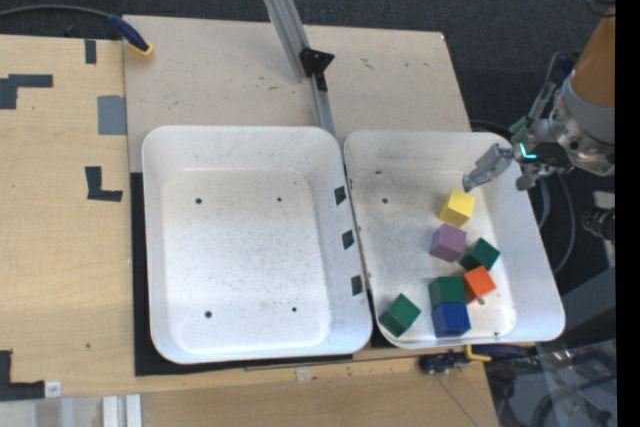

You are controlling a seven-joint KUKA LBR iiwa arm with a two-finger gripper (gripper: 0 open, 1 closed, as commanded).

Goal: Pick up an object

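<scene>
Seemingly parted jaws above yellow cube (458, 208)

White bins (240, 140); yellow block (458, 208), purple block (448, 242).

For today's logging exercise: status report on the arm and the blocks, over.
Gripper open over right bin, holding nothing. Yellow block nearest, just below the fingers. Purple block close beside it; other blocks crowd the bin's lower right.

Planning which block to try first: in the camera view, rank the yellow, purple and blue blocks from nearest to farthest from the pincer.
From the pincer, in the right bin:
1. Yellow block, just below it.
2. Purple block, mid-bin.
3. Blue block, near the bin's front edge.
</scene>
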